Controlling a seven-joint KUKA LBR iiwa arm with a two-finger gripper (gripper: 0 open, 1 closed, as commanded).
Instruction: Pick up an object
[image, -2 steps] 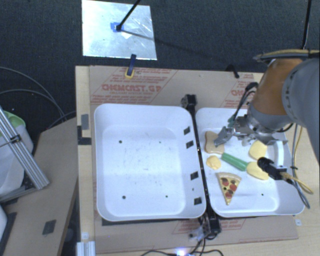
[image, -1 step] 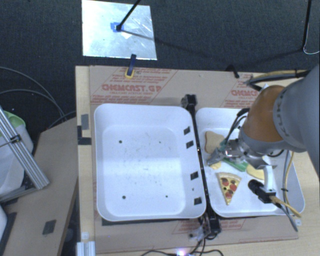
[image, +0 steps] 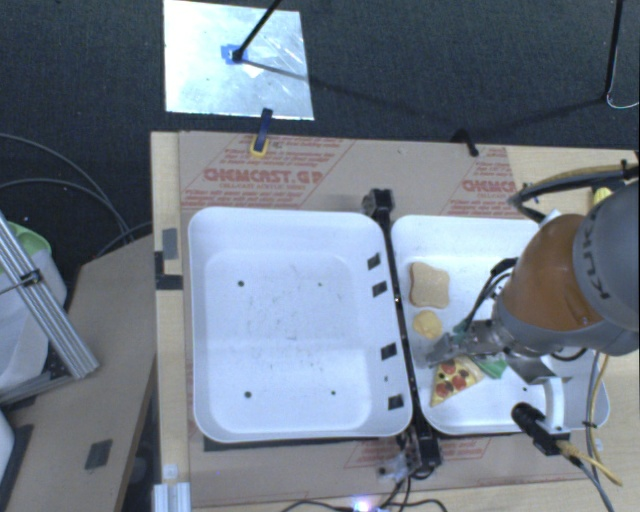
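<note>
The right bin (image: 470, 232) holds a tan bread-slice toy (image: 430, 285), a small yellow round piece (image: 427, 324) and a pizza-slice toy (image: 453, 380) with red dots. A green piece (image: 492, 368) lies right beside the pizza slice. My gripper (image: 450, 347) is low over the bin, its tip just above the pizza slice and below the yellow piece. The arm's grey wrist and orange band (image: 545, 285) cover the bin's right half.
The left bin (image: 290, 320) sits beside the right one, with a black divider rail (image: 395, 310) between them. Cardboard (image: 300, 170) lies under both bins. A metal plate (image: 238, 60) rests on the dark floor at the back.
</note>
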